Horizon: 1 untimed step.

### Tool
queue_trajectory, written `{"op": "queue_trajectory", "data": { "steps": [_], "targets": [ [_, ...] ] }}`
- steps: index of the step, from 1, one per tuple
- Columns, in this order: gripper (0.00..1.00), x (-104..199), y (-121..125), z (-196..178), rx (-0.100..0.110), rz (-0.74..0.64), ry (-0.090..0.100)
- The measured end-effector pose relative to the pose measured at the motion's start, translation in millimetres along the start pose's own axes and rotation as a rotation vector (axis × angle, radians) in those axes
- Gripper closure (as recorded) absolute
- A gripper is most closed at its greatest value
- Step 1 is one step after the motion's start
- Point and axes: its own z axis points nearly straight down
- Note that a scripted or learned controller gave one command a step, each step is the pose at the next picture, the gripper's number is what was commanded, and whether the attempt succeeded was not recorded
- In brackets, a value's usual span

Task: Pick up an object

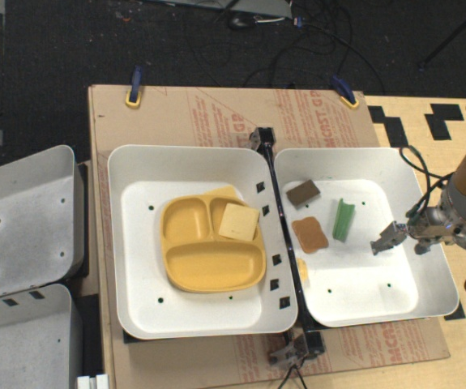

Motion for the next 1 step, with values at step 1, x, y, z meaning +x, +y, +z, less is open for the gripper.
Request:
{"op": "queue_trajectory", "data": {
  "steps": [1],
  "targets": [
    [0.0,1.6,-9.6,48.7,0.001,0.001,0.001]
  ]
}}
